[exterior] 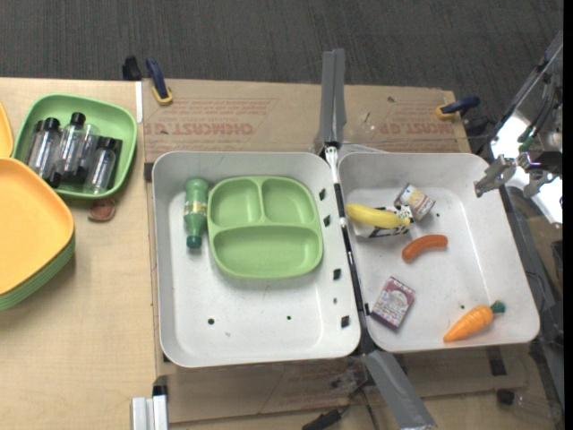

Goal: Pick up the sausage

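Waiting off the right bin's (466, 343) far-right edge, our gripper (501, 176), grip state unclear, leaves the sausage (424, 246) lying free mid-bin

Fixed overhead camera, slanted down, both bins (170, 267)

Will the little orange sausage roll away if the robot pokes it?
Probably a little. The sausage looks round and smooth, so it may roll or slip sideways. Its slight curve should stop it soon. It looks like a light plastic toy, likely stiff.
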Action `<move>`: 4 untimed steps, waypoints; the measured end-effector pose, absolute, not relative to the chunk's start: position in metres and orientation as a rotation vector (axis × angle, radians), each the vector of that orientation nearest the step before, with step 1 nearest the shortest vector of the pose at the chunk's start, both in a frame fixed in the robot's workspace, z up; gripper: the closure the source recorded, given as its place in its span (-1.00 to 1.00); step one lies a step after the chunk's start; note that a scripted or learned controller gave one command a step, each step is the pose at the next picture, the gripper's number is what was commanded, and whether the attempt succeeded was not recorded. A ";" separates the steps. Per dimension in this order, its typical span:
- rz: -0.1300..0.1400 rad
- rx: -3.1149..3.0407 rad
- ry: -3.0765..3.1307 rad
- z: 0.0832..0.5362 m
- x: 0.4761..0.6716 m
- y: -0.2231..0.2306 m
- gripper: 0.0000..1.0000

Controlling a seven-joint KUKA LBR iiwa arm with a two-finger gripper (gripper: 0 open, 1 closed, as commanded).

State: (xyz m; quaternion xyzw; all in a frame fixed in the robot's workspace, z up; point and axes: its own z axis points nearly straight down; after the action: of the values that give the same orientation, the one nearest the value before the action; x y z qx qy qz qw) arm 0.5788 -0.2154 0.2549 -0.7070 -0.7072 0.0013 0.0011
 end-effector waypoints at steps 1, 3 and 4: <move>0.002 -2.041 -2.385 0.136 0.555 -0.191 -1.00; 0.003 -2.034 -2.392 0.099 0.544 -0.146 1.00; 0.003 -2.305 -2.133 0.091 0.548 -0.135 1.00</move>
State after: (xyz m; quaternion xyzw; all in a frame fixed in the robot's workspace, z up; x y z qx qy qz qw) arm 0.5485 -0.1355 0.0908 -0.7340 -0.6791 0.0009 0.0005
